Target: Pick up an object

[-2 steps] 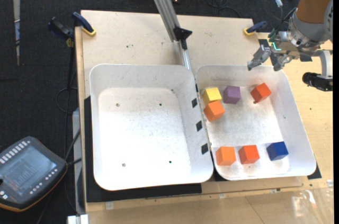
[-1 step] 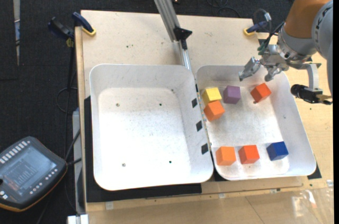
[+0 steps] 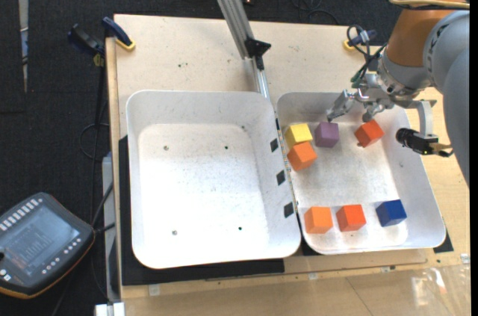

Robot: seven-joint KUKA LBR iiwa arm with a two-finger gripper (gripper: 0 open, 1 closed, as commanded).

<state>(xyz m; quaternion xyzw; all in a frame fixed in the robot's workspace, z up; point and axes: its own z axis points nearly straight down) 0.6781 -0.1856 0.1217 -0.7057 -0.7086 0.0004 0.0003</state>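
Two white bins (image 3: 149, 180) on pale bench (image 3: 194, 45).

Arm (image 3: 441, 45) cut off at right, perhaps.

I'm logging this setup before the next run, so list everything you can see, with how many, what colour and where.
Yellow cube: one, right bin, far left part, touching an orange cube.
Purple cube: one, right bin, beside the yellow one.
Orange cubes: four, right bin; one under the yellow cube, one at the far right, two along the near edge.
Blue cube: one, right bin, near right corner.
Bins: two, white; left bin, right bin.
Clamps: two, blue and yellow, bench's far corners.
Pendant: one, grey, floor at lower left.
Arm: one, grey and orange, from the right.
Gripper: one, above the right bin's far end, over the purple and orange cubes.
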